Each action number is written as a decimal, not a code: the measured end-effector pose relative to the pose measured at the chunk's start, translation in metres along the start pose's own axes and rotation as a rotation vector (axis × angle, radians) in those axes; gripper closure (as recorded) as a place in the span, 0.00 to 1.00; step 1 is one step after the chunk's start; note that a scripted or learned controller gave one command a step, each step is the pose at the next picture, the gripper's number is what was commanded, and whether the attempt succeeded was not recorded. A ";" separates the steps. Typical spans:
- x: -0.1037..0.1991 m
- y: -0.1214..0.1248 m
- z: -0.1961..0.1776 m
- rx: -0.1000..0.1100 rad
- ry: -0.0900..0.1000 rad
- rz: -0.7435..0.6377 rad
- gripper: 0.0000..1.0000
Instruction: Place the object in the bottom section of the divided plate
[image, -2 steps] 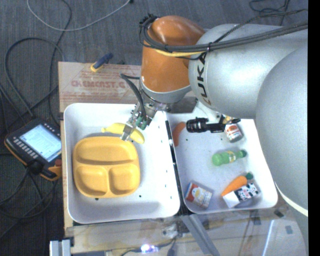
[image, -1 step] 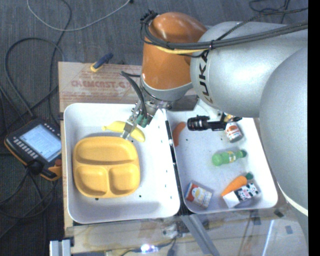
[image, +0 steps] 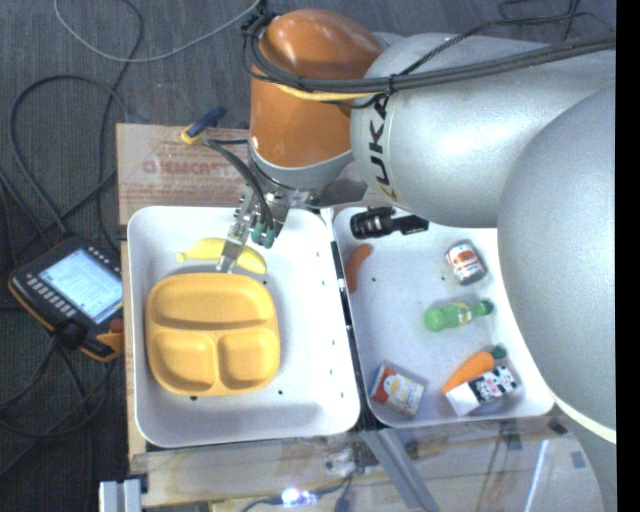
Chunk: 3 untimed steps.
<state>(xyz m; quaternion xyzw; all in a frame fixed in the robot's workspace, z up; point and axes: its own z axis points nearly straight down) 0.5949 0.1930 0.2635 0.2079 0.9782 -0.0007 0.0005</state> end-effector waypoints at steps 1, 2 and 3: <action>0.075 -0.023 -0.019 -0.001 0.004 0.018 1.00; 0.076 -0.021 -0.027 -0.001 0.006 0.019 1.00; 0.041 -0.019 -0.063 -0.003 -0.001 -0.642 1.00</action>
